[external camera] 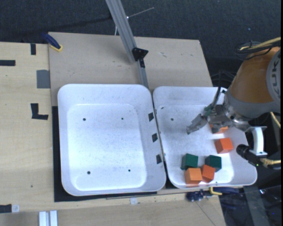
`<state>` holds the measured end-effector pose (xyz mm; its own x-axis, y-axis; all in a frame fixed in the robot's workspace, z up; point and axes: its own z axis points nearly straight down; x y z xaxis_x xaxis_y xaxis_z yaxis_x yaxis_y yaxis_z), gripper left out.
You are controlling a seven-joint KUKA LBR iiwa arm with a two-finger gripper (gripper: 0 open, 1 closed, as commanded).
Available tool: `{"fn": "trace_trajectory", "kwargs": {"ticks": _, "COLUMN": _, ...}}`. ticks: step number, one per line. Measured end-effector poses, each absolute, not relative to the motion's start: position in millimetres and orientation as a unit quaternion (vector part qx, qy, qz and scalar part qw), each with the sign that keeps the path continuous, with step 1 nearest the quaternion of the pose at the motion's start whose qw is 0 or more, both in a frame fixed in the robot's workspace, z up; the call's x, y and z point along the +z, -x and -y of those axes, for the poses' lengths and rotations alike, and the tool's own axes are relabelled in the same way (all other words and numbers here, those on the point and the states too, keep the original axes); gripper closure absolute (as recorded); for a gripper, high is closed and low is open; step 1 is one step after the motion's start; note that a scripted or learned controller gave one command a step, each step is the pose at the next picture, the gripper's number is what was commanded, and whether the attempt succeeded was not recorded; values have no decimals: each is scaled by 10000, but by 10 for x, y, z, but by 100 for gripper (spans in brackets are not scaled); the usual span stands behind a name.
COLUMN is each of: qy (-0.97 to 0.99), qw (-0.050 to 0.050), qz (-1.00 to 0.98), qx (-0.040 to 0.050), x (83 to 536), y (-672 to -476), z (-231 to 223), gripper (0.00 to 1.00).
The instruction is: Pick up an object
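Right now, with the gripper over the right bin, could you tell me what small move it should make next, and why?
Probably a short shift toward the view's bottom, then down onto the lone orange block. The gripper sits in the right bin above bare floor, with no block seen between its tips. That block lies nearest and apart from the green and orange cluster, so it looks easiest to grasp.

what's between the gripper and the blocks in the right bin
Nothing visible. The gripper sits over bare floor of the right bin. The nearest orange block lies to its right toward the front, and the two green and two more orange blocks cluster nearer the front rim, with open bin floor between.
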<state>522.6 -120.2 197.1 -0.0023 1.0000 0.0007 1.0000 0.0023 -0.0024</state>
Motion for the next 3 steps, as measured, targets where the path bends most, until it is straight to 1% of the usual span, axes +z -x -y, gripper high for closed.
{"fn": "trace_trajectory", "kwargs": {"ticks": 1, "qy": 7065, "qw": 11, "qz": 7077, "qx": 5, "x": 1971, "y": -5226, "z": 1204, "gripper": 0}}
{"fn": "trace_trajectory", "kwargs": {"ticks": 2, "qy": 7066, "qw": 26, "qz": 7076, "qx": 25, "x": 1366, "y": -5292, "z": 1213, "gripper": 0}}
{"fn": "trace_trajectory", "kwargs": {"ticks": 3, "qy": 7065, "qw": 9, "qz": 7077, "qx": 16, "x": 895, "y": -5282, "z": 1210, "gripper": 0}}
